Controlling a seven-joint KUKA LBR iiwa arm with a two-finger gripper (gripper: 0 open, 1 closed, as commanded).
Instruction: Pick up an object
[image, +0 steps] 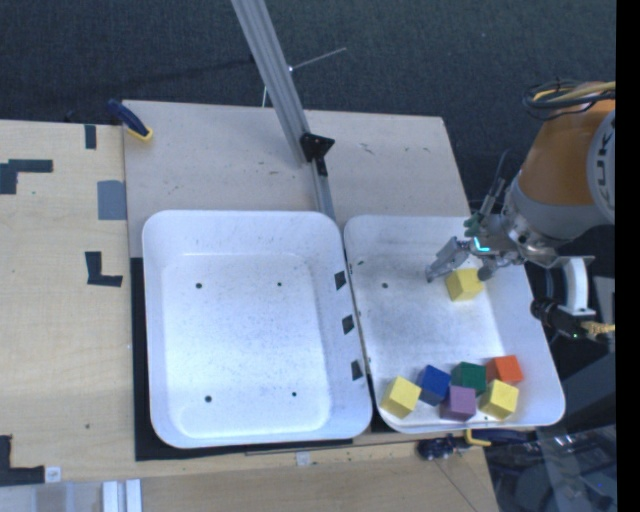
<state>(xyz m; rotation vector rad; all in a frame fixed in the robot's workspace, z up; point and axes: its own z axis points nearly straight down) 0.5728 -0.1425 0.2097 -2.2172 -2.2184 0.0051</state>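
Observation:
A yellow cube (465, 287) lies in the upper part of the right bin (400, 310). My gripper (462, 271) hangs right over it with its fingers spread, the left fingertip (435, 273) to the cube's upper left and the other to its upper right. The fingers stand apart from the cube's sides, so I do not see a grasp. Along the right bin's front edge sits a cluster of blocks: yellow (401, 396), blue (434, 383), purple (461, 402), green (468, 376), orange (506, 369) and another yellow (501, 399).
The left bin (240, 320) sits beside the right one, with a raised divider of rims between them. A slanted metal post (285, 90) rises behind the bins. The arm's grey and orange body (570, 170) fills the right side.

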